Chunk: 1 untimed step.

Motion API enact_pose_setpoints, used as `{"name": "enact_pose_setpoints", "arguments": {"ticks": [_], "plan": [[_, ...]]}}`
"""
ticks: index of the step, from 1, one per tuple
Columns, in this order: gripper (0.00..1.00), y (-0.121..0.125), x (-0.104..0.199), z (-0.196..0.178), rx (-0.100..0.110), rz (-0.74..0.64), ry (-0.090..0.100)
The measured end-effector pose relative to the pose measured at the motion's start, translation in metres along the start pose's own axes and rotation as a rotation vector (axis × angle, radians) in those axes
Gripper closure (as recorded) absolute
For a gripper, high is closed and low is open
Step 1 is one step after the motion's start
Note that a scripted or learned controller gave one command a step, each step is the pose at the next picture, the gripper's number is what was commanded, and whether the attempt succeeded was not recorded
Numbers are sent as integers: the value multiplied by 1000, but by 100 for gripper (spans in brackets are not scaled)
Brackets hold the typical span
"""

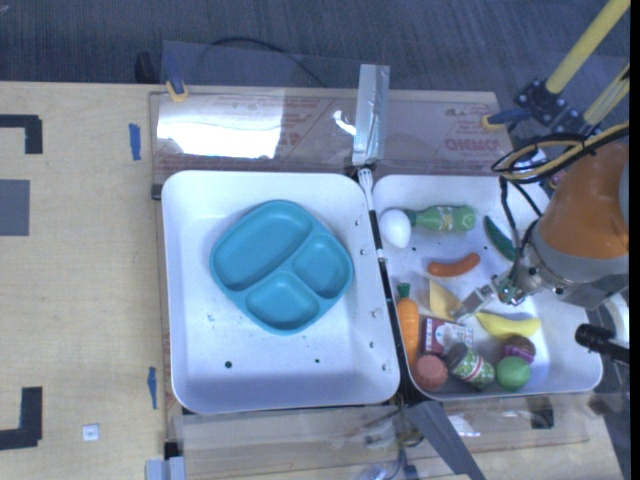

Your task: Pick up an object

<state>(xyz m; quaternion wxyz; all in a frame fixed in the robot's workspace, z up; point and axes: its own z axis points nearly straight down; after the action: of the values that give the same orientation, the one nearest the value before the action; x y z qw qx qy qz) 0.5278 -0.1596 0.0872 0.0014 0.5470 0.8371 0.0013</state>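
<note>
Approach step in hand: claw (pixel 470 306) low in right bin (pixel 575 373), over yellow wedge (pixel 441 295); spread or pressed together, cannot tell. Next, by judgement: settle squarely on wedge, close, lift clear of banana (pixel 508 323).

My left bin (pixel 200 298) holds a divided tray (pixel 282 265); my right bin (pixel 575 363) holds an egg (pixel 396 228) at its far left, a bottle (pixel 446 218) beside it, a sausage (pixel 453 265) nearer, a carrot (pixel 408 326) along the left wall, a banana (pixel 508 323) to the right.
</note>
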Motion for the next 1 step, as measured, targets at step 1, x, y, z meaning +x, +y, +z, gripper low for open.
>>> {"name": "enact_pose_setpoints", "arguments": {"ticks": [1], "plan": [[0, 0, 0, 0, 0, 0, 0]]}}
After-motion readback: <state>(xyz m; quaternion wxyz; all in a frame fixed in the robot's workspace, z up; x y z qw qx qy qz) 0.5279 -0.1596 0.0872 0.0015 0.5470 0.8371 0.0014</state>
